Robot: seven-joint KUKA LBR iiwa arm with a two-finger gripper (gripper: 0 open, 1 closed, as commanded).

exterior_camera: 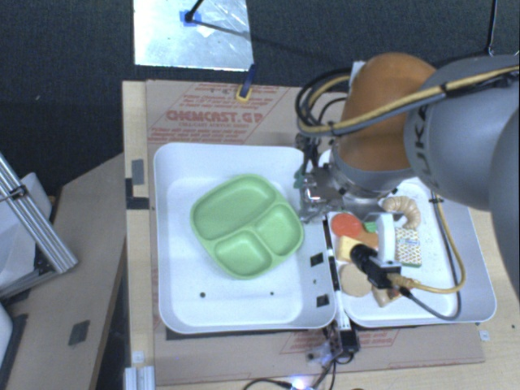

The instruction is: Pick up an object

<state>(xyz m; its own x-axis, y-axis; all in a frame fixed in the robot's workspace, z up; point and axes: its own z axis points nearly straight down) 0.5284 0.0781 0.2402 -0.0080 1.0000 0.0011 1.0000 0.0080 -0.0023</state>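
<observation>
Brown cardboard (219, 116) printed with red lettering lines the bench under two shallow, glossy white plastic bins. Within the left bin (175, 299) a smooth green three-compartment plate (246, 225) lies flat. Inside the right bin (467, 295), small toy foods cluster: a red-orange piece (346, 224), a tan croissant shape (406, 210). Above them hangs the gripper (313, 193); how its jaws stand cannot be told. Dark cloth surrounds the bench.

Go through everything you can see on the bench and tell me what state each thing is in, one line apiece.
Green divided plate: upright, lying flat in the left bin, compartments bare.
Right bin: holds a cluster of small items, partly hidden by the arm.
Croissant: lying in the right bin.
Red-orange piece: lying in the right bin.
Gripper: low over the divide between the bins, finger state unclear.
</observation>
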